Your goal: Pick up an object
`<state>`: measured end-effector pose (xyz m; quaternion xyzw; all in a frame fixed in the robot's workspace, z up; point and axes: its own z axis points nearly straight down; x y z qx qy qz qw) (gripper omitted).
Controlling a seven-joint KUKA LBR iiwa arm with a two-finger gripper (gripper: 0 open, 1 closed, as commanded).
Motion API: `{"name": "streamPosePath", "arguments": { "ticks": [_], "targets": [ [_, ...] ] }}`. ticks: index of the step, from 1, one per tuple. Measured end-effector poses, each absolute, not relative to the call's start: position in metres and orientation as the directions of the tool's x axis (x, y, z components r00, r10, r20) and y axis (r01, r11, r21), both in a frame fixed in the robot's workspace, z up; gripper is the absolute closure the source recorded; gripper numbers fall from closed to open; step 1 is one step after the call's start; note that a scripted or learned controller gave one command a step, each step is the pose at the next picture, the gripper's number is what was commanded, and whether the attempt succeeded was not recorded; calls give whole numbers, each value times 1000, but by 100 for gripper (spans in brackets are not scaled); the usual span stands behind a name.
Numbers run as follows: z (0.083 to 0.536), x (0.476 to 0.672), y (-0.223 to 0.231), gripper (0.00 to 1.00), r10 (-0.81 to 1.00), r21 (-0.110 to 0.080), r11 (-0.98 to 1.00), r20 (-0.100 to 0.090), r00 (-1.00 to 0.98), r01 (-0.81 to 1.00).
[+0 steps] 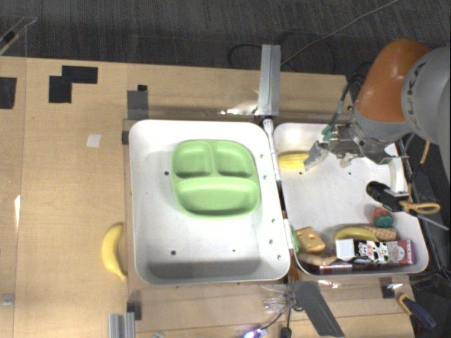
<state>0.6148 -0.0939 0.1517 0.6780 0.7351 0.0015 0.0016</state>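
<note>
While the bench (70, 189) spreads pale and wooden beneath everything, two shallow white bins sit on it side by side – the left bin (148, 210) and the right bin (331, 196), touching along a shared edge. One green divided tray (213, 177) with three compartments lies in the left bin, tilted slightly. One grey arm (423, 83) with its orange band (384, 83) reaches in over the right bin's upper right, and its gripper (315, 156) hangs low near that bin's upper left; whether the fingers are open or shut cannot be told, as they blur into the bin's white floor.

Just beside the gripper, to its left against the dividing wall, lies a short yellow object (291, 162), rounded and bright – no contact with it can be made out. Two bananas are in view: one banana (113, 251) on the bench outside the left bin, another banana (363, 233) along the right bin's lower edge. Near that one lie a printed box (373, 251), a tan cracker-like piece (310, 241), and scissors (398, 199) with black and yellow handles by the right wall
</note>
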Motion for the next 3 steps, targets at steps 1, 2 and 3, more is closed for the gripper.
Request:
{"name": "streamPosePath", "arguments": {
  "ticks": [1, 2, 3],
  "targets": [
    [88, 665, -98, 0, 968, 3, 251, -1, -251, 968],
    [99, 665, -100, 100, 968, 0, 252, -4, -252, 968],
    [187, 654, -21, 100, 967, 8, 253, -1, -253, 967]
  ]
}}
